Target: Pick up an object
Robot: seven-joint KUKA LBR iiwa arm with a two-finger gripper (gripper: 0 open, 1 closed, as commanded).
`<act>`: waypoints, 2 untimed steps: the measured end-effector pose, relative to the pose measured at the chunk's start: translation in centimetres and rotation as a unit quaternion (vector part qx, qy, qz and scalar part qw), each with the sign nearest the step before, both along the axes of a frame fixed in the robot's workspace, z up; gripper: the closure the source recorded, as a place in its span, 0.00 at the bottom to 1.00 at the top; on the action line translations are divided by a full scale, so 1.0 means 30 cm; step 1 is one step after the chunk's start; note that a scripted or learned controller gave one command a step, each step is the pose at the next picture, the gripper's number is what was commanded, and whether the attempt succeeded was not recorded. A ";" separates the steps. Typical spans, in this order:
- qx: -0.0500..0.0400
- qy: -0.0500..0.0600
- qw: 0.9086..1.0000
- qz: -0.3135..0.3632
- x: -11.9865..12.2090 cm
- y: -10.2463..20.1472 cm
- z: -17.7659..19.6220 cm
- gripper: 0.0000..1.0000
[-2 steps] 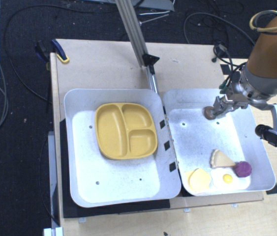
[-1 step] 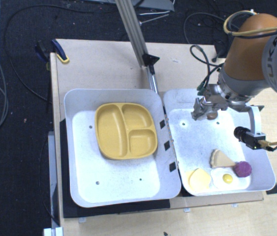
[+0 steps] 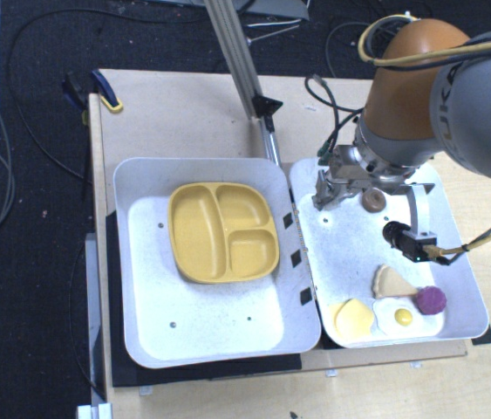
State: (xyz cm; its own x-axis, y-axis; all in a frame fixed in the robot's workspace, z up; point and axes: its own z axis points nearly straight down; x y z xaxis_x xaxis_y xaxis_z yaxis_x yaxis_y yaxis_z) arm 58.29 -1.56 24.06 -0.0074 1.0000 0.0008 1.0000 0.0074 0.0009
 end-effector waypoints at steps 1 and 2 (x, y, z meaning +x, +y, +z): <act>0.000 0.002 1.000 0.000 -0.002 0.184 -0.049 1.00; 0.000 0.001 1.000 0.000 -0.014 0.348 -0.064 1.00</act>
